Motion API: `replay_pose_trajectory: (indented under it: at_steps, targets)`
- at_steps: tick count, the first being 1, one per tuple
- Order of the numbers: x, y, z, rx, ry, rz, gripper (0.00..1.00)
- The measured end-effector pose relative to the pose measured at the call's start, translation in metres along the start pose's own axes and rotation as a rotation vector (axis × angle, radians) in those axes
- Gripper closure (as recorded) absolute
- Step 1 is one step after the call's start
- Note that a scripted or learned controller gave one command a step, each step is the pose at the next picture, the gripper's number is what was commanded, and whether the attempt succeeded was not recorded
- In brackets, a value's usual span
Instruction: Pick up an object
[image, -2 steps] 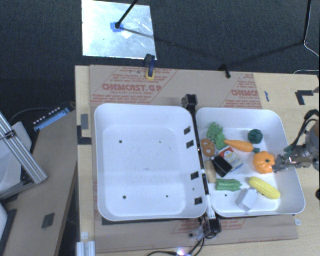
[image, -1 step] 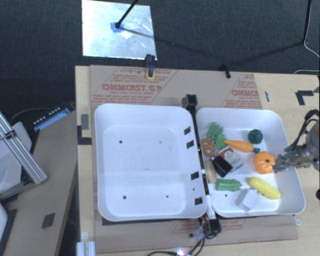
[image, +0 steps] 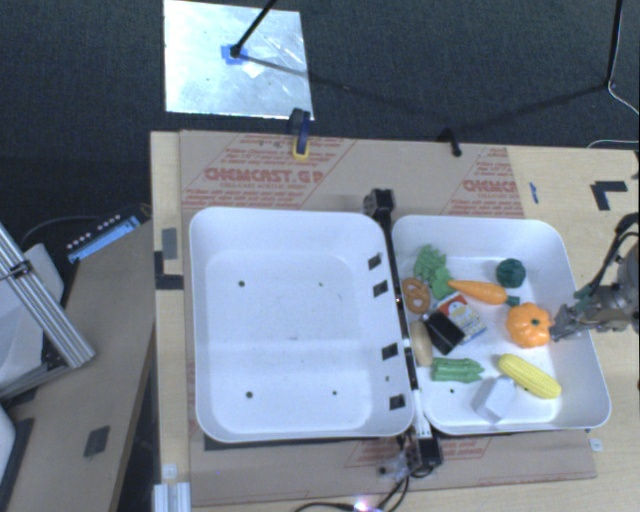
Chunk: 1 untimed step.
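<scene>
Right bin (image: 590, 395), pincer (image: 562, 325) blurred — touching pumpkin (image: 527, 324)

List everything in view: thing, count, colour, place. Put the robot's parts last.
bins: two, white, side by side on the bench
pumpkin: one, orange, right bin, by its right wall
corn cob: one, yellow, right bin, front
carrot: one, orange, right bin, middle
dark green round item: one, right bin, back
leafy green item: one, right bin, back left
green pod-shaped item: one, right bin, front
pretzel: one, brown, right bin, left edge
small box: one, black, white and red, right bin, middle
clamp: one, yellow and blue, back of the board
gripper: one, grey, beside the pumpkin at the right bin's right wall
</scene>
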<state>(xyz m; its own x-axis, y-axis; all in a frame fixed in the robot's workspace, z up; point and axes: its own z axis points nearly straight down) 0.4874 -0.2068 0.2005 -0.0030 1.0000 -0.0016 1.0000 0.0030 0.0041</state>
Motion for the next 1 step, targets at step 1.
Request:
replay_pose_trajectory:
  at_steps: [1]
  targets:
    - [-0.0002,0.0132,-0.0661,-0.005,-0.002,-0.002,1.0]
